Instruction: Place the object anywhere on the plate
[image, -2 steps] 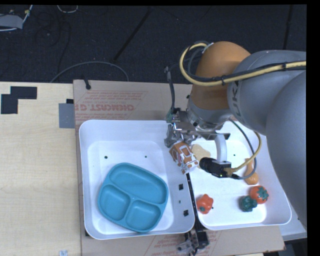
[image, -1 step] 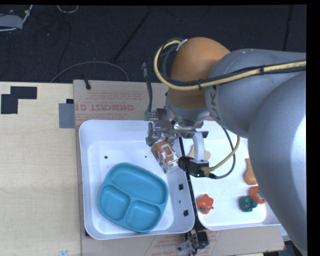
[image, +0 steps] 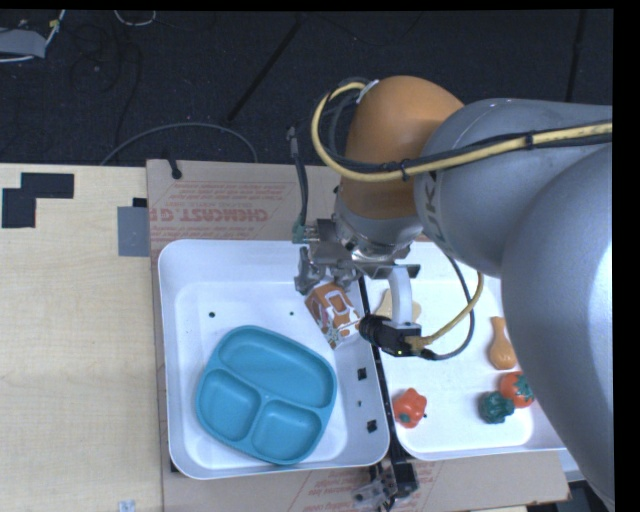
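Gripper: you are looking at the gripper (image: 335, 300) hanging over the inner edge of the left bin (image: 180, 300), its fingers pinching the object (image: 333, 310).
Object: an orange-and-white patterned piece, sitting between the fingers and apparently lifted off the bin floor, though you cannot judge its height for sure.
Plate: the blue plate (image: 265, 395) is lying down and to the left of the gripper, near but apart; nothing is resting in its three compartments.
Toys: small toys (image: 408, 405) are lying in the right bin (image: 460, 440), on the gripper's far side.
Progress: the pick looks done; you are still waiting for the carry across and the release.
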